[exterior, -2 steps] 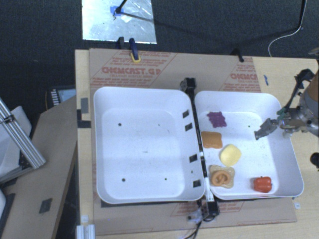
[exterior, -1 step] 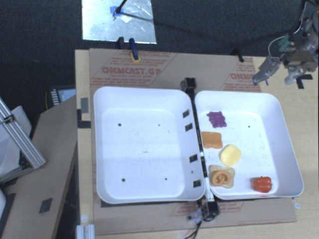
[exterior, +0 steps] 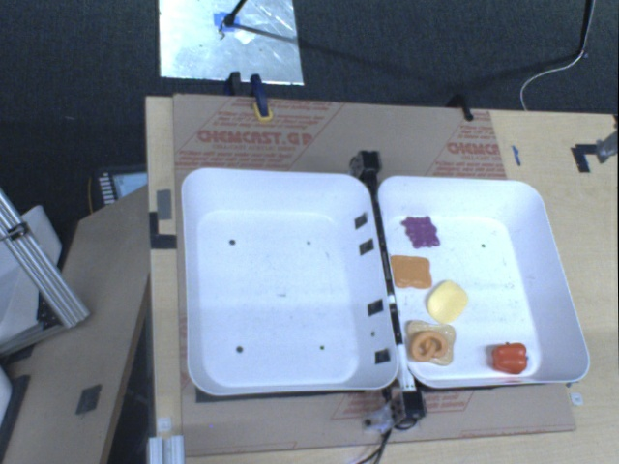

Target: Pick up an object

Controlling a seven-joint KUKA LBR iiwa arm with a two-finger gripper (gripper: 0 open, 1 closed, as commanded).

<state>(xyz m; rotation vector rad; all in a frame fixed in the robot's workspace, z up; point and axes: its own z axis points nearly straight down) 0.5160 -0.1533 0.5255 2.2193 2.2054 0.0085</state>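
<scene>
**Five small pieces in the right bin, none lifted**

All the pickable things lie in the right bin (exterior: pixel 553 228), crowded toward its left and near sides. A purple lump (exterior: pixel 420 230) sits farthest back, close to the wall shared with the other bin. Nearer is a flat orange-brown piece (exterior: pixel 411 272), almost against that same wall. A pale yellow round piece (exterior: pixel 447 301) lies just beside it to the right. Nearer still is a tan, ring-shaped piece (exterior: pixel 430 343), close under the yellow one. A red piece (exterior: pixel 510 357) rests apart from the others, by the near rim. Every one of them lies flat on the bin floor.

Whether the claw is released or clenched, I cannot tell from here.

The left bin (exterior: pixel 280 278) stands edge to edge with the right one, black clips along the seam. Both sit on a brown printed board (exterior: pixel 319 129). Beyond it a shiny foil sheet (exterior: pixel 230 27) lies on the dark floor, and a white cable (exterior: pixel 561 61) loops at upper right.
</scene>
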